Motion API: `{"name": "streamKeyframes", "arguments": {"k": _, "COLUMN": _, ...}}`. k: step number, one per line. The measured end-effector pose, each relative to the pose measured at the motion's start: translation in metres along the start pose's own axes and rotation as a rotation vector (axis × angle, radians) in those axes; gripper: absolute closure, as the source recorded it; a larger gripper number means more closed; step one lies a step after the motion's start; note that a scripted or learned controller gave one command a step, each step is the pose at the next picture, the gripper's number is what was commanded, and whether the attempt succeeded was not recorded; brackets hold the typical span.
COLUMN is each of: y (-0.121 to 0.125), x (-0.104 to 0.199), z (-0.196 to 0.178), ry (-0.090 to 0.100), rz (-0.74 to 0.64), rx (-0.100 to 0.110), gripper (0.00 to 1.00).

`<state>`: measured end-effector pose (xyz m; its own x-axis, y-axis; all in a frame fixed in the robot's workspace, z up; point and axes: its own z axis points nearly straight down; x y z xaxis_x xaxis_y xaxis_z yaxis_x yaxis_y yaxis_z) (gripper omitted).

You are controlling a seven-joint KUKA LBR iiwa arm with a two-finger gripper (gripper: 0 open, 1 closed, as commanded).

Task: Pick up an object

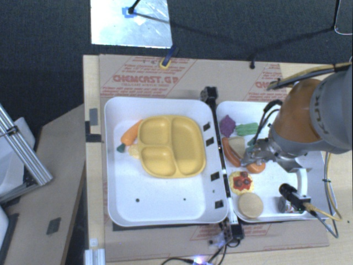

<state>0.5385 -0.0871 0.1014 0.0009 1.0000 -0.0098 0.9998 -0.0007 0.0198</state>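
I can't tell the state of the two-finger gripper; the grey arm with the orange band covers much of the right shallow white bin, and the tool tip blurs into the toys under it. In that bin I see a purple lumpy toy, a green flat toy piece, a red hot-dog toy in a tan bun, an orange round piece touching the tool area, a small pizza-like toy disc and a tan round cookie-like disc. The left shallow white bin holds a yellow three-compartment plastic tray, with an orange toy carrot against its left edge.
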Motion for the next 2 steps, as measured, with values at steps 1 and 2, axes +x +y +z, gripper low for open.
{"name": "streamKeyframes", "arguments": {"k": 1, "y": -0.008, "x": -0.004, "z": -0.052, "ry": 0.010, "rz": -0.001, "rx": 0.017, "gripper": 1.00}}
{"name": "streamKeyframes", "arguments": {"k": 2, "y": -0.011, "x": 0.000, "z": -0.113, "ry": 0.009, "rz": -0.005, "rx": 0.013, "gripper": 1.00}}
